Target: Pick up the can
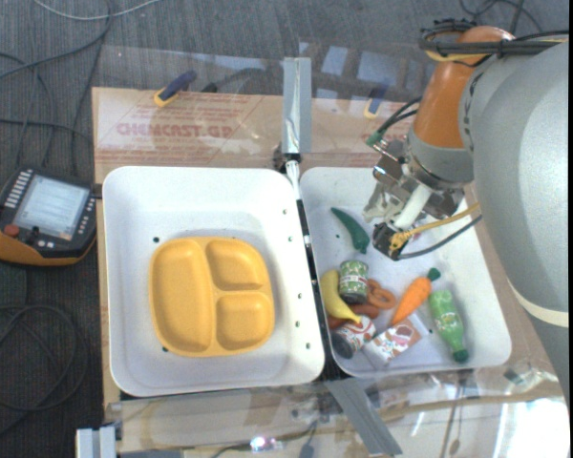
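The can [353, 278], small with a green label and a pale top, stands upright in the near-left part of the right bin [487, 284]. It sits against a yellow banana [336, 303] and an orange ring-shaped item [379, 299]. My gripper [382, 208] hangs over the far middle of the right bin, beyond the can and a little to its right, apart from it. A dark green chilli [351, 229] lies between the gripper and the can.
An orange carrot [412, 296] and a green bottle [448, 323] lie right of the can. Two red-and-white packets [380, 340] rest at the bin's near edge. A yellow divided tray [211, 294] sits in the left bin [124, 198]. A pendant [40, 216] lies at far left.
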`<move>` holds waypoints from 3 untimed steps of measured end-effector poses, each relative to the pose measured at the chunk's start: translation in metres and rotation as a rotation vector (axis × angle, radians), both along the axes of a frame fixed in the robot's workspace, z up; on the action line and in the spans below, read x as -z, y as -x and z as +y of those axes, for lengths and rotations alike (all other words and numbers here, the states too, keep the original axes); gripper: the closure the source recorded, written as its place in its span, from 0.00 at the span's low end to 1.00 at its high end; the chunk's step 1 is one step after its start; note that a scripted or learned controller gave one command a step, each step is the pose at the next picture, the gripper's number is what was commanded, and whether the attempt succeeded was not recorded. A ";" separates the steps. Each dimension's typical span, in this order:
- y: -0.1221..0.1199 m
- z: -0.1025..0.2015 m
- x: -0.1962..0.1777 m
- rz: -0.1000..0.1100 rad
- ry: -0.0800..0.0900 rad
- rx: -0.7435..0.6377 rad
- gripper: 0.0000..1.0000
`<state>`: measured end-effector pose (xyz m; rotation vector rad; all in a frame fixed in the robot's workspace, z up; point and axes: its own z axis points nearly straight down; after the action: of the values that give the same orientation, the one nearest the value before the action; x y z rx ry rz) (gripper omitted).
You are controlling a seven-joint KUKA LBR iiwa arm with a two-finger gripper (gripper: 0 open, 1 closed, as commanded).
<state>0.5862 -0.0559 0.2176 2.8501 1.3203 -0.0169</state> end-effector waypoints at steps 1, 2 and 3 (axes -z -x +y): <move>0.029 0.007 0.023 0.001 0.000 0.277 1.00; 0.029 0.007 0.022 0.000 0.002 0.278 0.00; -0.039 -0.014 0.006 -0.001 0.005 0.512 0.00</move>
<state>0.6252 -0.0700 0.2115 3.0894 0.5550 -0.0184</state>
